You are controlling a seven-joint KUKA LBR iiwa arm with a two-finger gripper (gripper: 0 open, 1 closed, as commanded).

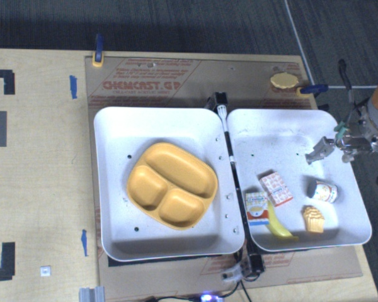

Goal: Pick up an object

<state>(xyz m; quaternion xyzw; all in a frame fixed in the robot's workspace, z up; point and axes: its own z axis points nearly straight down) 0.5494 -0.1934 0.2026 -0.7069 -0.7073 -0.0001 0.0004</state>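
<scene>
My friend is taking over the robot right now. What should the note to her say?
Hand: over the right bin, near its upper right side, with nothing visibly in it; whether it is open is unclear.
Right bin things: small can, yellow toy, banana, red-and-white packet, small carton.
Left bin: yellow divided tray.
Done: no object picked up yet.
Left: lower onto one object, perhaps the can, which lies nearest, grip it and lift.
</scene>
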